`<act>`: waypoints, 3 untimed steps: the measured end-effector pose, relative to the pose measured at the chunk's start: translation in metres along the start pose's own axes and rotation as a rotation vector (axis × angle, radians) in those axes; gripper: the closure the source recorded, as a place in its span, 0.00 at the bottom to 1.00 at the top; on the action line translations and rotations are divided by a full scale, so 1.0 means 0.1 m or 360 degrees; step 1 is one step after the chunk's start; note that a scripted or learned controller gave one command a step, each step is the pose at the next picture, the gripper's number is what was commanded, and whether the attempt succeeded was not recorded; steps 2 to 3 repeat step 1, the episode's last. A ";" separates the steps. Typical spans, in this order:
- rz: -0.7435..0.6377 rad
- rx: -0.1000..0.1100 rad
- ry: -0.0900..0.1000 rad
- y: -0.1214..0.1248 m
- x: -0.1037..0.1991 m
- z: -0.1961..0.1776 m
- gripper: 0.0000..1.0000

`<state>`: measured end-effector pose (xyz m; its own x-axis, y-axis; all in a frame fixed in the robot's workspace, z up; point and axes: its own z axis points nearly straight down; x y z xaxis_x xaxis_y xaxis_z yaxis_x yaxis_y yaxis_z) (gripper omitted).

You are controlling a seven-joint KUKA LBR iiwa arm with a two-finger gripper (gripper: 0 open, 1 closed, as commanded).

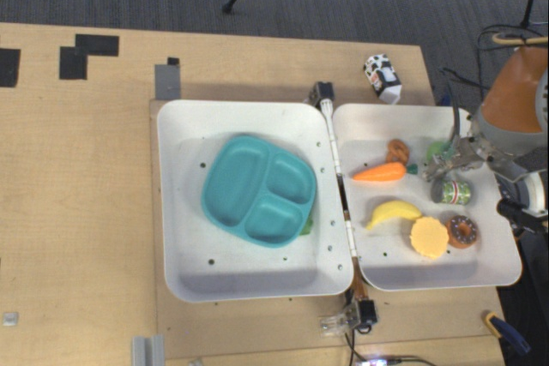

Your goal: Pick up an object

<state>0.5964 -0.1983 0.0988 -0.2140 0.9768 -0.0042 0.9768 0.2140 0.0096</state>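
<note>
My gripper [449, 165] hangs over the right bin [489, 270], near its far right side. Just below it in the view lies a small green can [456, 192] on its side. A bit of green [438, 151] shows at the gripper's upper left. An orange carrot [378, 173] lies to the gripper's left, with a brown pretzel-like piece [398, 151] above it. A yellow banana [392, 213], a yellow round piece [429, 237] and a chocolate donut [463, 231] lie nearer the bin's front. Nothing is visibly held.
The left bin [184, 270] holds a teal divided plate [260, 189] with something green under its right edge. A black-and-white cow-patterned carton [382, 78] lies on the bench behind the right bin. The arm's orange band [515, 90] rises at the right edge.
</note>
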 end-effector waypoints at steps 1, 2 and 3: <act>-0.0285 0.0010 0.0007 -0.85 0.76 -0.76 1.00; -0.0285 0.0010 0.0007 -0.85 0.76 -0.76 1.00; -0.0285 0.0010 0.0007 -0.85 0.76 -0.76 1.00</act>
